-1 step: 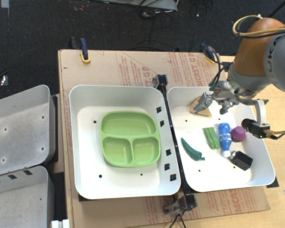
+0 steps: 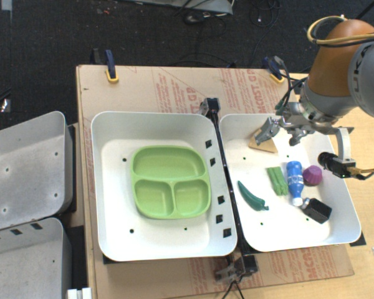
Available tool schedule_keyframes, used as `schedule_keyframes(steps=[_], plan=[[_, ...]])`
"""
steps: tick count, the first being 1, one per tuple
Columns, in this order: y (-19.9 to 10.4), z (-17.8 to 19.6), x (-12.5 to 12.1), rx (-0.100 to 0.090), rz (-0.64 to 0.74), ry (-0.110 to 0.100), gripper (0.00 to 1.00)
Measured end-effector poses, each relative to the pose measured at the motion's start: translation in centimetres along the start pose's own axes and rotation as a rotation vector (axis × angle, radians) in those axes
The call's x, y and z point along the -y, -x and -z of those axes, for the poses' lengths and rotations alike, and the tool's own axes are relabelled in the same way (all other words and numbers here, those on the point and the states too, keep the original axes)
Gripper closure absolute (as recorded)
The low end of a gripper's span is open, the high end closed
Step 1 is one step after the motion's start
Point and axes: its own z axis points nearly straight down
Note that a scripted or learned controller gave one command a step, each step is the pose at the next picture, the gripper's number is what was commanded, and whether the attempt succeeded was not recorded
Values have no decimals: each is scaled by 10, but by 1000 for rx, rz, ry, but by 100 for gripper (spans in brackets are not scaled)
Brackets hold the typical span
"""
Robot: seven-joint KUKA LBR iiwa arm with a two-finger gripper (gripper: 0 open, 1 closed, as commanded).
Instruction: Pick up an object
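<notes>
Camera view shows two white bins on a bench. Left bin (image 2: 106, 167) has a green tray (image 2: 171, 180) in its middle. Right bin (image 2: 343, 229) has a tan wedge (image 2: 265, 143) near its far edge, with the gripper (image 2: 285, 129) hanging over it, fingers spread, holding nothing. Nearer the front are a blue bottle (image 2: 294, 178), green block (image 2: 277, 180), green pepper (image 2: 252, 196), black box (image 2: 317, 210) and purple ball (image 2: 312, 175).

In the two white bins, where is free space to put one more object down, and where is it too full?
Free: right white bin near edge, below the dark green pepper; left white bin margin around the green divided plate. Crowded: green block, blue bottle, purple ball, black box.
</notes>
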Motion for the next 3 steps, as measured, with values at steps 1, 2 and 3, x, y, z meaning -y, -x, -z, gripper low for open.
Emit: schedule_keyframes(steps=[1, 2, 3], plan=[[-4, -62, -5, 0, 1, -3, 0], [-4, -105, -4, 0, -1, -2, 0], [-4, -93, -5, 1, -2, 1, 100]])
